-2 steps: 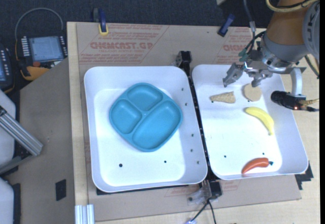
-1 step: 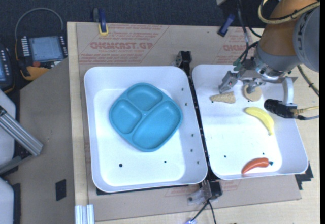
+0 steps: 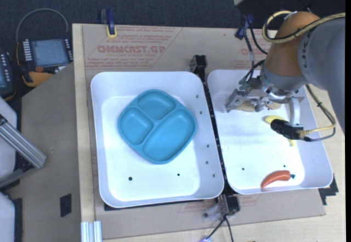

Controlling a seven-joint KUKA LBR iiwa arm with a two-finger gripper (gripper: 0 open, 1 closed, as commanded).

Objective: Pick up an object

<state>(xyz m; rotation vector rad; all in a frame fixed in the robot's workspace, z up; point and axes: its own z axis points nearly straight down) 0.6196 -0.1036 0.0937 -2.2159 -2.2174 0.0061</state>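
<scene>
An orange-red, pepper-shaped object (image 3: 276, 178) lies near the front right corner of the right bin (image 3: 247, 164). A blue divided plate (image 3: 157, 125) lies flat in the middle of the left bin (image 3: 109, 169). My gripper (image 3: 241, 101) is low over the back of the right bin, near its left wall, far from the orange-red object. A small tan thing (image 3: 256, 106) shows right beside the gripper; whether it is held is unclear.
A black divider rail (image 3: 211, 120) runs between the two bins. The grey arm with its orange band (image 3: 288, 43) comes in from the upper right, above the back right of the right bin. The bins rest on a cardboard sheet (image 3: 137, 43).
</scene>
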